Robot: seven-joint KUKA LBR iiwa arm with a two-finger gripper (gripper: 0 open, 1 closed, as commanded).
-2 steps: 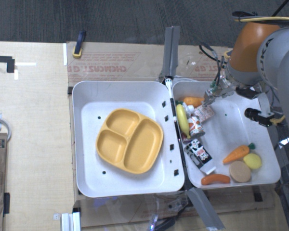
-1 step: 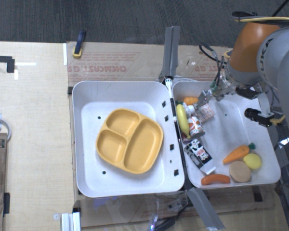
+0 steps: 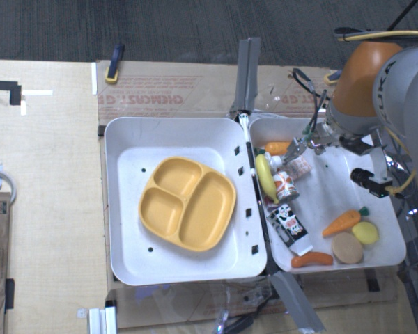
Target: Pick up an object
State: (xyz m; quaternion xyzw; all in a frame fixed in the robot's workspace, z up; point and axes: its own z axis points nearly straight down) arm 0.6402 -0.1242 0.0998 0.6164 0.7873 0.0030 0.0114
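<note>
Gripper (image 3: pixel 301 152), whether clenched or released I cannot tell, hangs in the right bin (image 3: pixel 376 256) just above a red-and-white can (image 3: pixel 285 185), with a yellow banana (image 3: pixel 265 176) close at its left and a carrot (image 3: pixel 343 223) well below-right

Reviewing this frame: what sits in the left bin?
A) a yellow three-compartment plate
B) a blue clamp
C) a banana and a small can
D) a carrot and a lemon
A: the yellow divided plate lies alone on the floor of the left bin, while the carrot, banana and can are all in the right bin.
</note>
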